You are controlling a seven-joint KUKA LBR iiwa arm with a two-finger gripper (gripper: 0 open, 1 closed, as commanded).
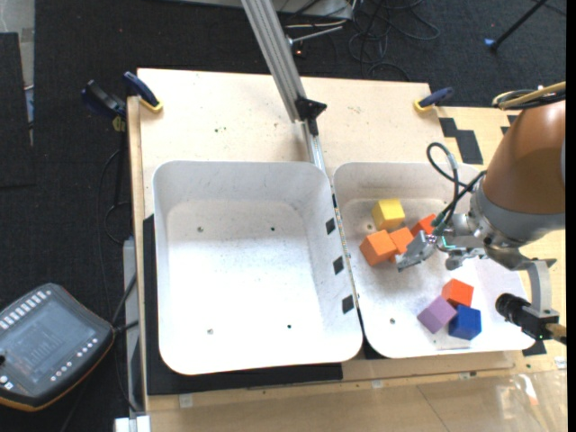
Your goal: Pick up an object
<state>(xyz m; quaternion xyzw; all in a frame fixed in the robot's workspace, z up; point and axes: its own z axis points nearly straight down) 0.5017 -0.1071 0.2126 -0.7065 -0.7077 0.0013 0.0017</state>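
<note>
In the right bin [382, 336]: six blocks [379, 247] (mixed colours).

Grey pendant [45, 345], blue clamps [137, 86]

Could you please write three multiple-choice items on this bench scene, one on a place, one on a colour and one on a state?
1. Where do the blocks lie?
A. In the right bin
B. In the left bin
C. On the floor

2. What colour is the block touching the purple block?
A. Green
B. Blue
C. White

3. How does the gripper stand relative to the orange block?
A. Far off over the left bin
B. Beside it, low in the right bin
C. Raised high above the bench with the block

Answers:
1. A: every block sits in the right bin.
2. B: the blue block rests against the purple block.
3. B: the gripper is close by the orange block, which lies on the bin floor.
</note>
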